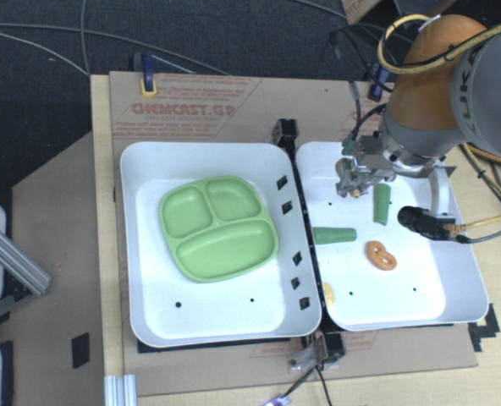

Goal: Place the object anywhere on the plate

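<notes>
A light green plate (219,227) with three compartments lies in the left white bin (140,252), and nothing rests on it. In the right bin (437,294) lie a green stick (381,204), a green cylinder (333,236), an orange pretzel-shaped piece (382,255) and a small yellow bit (327,293). My gripper (350,181) hangs over the back left part of the right bin. The green stick is just to its right and the cylinder lies a little in front of it. Nothing visibly hangs from the gripper.
A black divider with clips (294,218) runs between the two bins. A black connector with a yellow cable (421,221) sticks out over the right bin near the stick. The arm's grey and orange body (437,74) covers the bin's back right.
</notes>
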Robot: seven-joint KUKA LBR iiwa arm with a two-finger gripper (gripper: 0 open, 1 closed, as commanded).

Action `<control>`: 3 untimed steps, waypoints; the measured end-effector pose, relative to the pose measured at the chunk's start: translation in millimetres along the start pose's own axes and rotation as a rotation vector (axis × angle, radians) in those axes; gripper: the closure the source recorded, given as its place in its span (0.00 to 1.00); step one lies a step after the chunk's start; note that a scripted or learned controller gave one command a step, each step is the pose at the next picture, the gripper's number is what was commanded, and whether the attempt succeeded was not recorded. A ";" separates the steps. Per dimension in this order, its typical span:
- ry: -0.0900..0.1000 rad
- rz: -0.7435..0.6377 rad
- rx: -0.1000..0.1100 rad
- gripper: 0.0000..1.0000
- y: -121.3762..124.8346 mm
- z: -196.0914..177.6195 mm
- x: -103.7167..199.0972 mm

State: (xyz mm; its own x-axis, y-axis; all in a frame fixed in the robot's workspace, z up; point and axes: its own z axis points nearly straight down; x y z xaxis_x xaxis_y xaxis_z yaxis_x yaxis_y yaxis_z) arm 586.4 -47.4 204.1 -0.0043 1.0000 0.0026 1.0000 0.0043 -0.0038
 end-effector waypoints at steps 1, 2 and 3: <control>0.000 -0.001 0.001 1.00 -21.6 4.4 50.4; 0.001 -0.001 0.000 1.00 -49.3 -14.1 95.1; -0.001 0.000 0.002 1.00 -76.4 -6.7 142.3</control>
